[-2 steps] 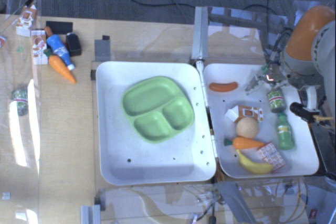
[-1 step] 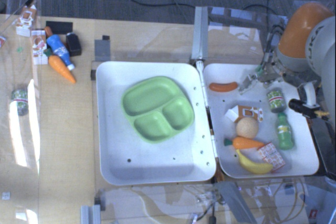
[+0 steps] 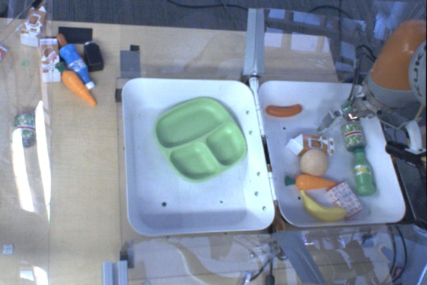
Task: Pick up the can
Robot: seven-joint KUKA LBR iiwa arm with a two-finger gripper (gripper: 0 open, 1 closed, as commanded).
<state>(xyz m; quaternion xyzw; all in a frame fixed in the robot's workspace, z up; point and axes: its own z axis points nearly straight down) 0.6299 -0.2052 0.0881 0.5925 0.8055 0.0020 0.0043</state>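
The can [image 3: 353, 135] is small, with a green label and a pale top. It lies in the right bin [image 3: 393, 210] near the right wall, just above a green bottle [image 3: 363, 172]. My gripper [image 3: 346, 114] hangs directly over the can's upper end, at the end of the grey arm with the orange band [image 3: 399, 58]. From this slant I cannot make out whether it touches the can.
The right bin also holds a sausage [image 3: 283, 110], a small carton [image 3: 315, 143], a tan ball [image 3: 313, 162], a carrot [image 3: 315, 181], a banana [image 3: 321, 208] and a red packet [image 3: 343, 197]. A green divided plate [image 3: 200, 138] sits in the left bin [image 3: 143, 210]. Loose items lie on the bench at far left.
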